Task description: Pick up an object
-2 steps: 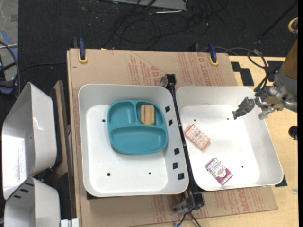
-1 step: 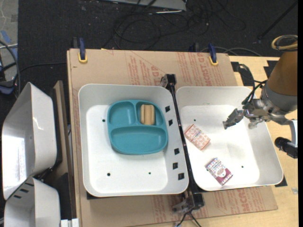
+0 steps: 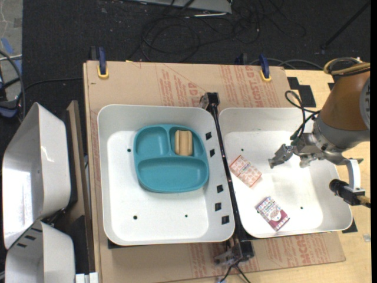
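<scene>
In the right bin (image 3: 330, 220) lie two small pink-and-white packets, one (image 3: 245, 171) near the bin's left wall and one (image 3: 272, 212) closer to the front. My gripper (image 3: 293, 159) hangs over the middle of this bin, right of the upper packet and above the lower one. Its fingers stand open with nothing between them. The left bin (image 3: 118, 217) holds a teal divided plate (image 3: 168, 173). A tan wooden block (image 3: 184, 142) rests in the plate's upper right compartment.
A black divider (image 3: 221, 158) runs between the two bins. The grey arm with its orange band (image 3: 347, 99) comes in from the right over the bin's right rim. White tubs (image 3: 35, 170) stand off the bench at the left.
</scene>
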### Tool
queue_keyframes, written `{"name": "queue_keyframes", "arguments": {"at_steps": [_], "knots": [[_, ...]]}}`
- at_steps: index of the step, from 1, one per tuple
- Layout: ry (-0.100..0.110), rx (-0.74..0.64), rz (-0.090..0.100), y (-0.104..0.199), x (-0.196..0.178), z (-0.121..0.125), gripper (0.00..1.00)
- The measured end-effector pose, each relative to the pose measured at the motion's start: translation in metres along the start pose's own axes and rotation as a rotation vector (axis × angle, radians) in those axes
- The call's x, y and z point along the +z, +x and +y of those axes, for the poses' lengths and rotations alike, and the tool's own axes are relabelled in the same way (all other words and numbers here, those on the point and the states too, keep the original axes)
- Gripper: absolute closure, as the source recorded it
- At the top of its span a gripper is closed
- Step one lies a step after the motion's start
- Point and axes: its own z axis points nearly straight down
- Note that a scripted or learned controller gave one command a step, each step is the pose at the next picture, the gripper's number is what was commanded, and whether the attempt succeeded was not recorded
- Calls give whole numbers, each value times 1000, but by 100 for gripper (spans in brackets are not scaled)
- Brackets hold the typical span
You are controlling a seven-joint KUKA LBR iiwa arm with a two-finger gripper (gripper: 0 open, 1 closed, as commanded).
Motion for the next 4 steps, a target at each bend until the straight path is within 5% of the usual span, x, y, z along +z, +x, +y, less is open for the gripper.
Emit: {"name": "queue_keyframes", "arguments": {"at_steps": [1,3,4], "knots": [[-6,0,-2,-1,-13,1,100],[-10,-6,-4,-2,-99,13,100],[-6,-10,1,59,-104,20,100]]}}
